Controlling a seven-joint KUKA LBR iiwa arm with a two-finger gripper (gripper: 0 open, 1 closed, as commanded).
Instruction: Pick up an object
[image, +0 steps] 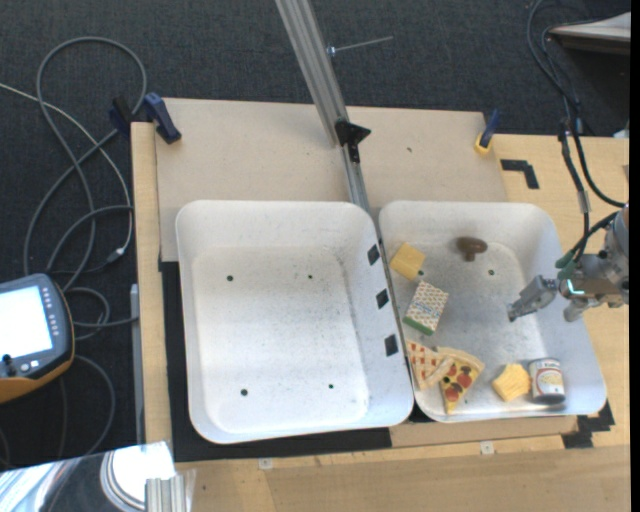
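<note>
Right bin (575, 330): pizza slice (447, 371), cheese (511, 382), can (546, 380); jaws (545, 297) state unclear

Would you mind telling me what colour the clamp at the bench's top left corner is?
The clamp is blue, seen best in the camera view.

A robotics lab: teach pendant (30, 330), loose cables (85, 200), clamped bench (260, 150)
</note>
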